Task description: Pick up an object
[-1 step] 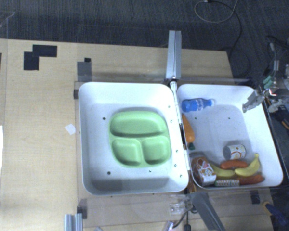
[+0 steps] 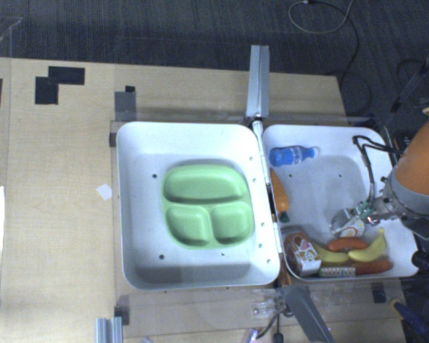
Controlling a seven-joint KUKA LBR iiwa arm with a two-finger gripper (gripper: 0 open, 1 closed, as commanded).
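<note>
The right bin [image 2: 322, 174] holds the loose objects. A blue bottle [image 2: 293, 155] lies on its side at the far left of that bin. An orange carrot-like piece [image 2: 278, 194] rests along the left wall. In the near part a small printed can [image 2: 302, 253], a yellow banana [image 2: 370, 248] and two red sausage-like pieces [image 2: 347, 244] crowd together. My gripper [image 2: 352, 222] hangs low over the right half of this bin, just behind the banana and the upper red piece, with a small white and orange thing right under its tip.
The left bin [image 2: 139, 191] carries a green divided tray [image 2: 207, 204] in its middle. A metal post [image 2: 258, 81] stands behind the wall between the bins. The arm's orange band [image 2: 423, 159] and black cables [image 2: 368, 156] overhang the right bin's far right corner.
</note>
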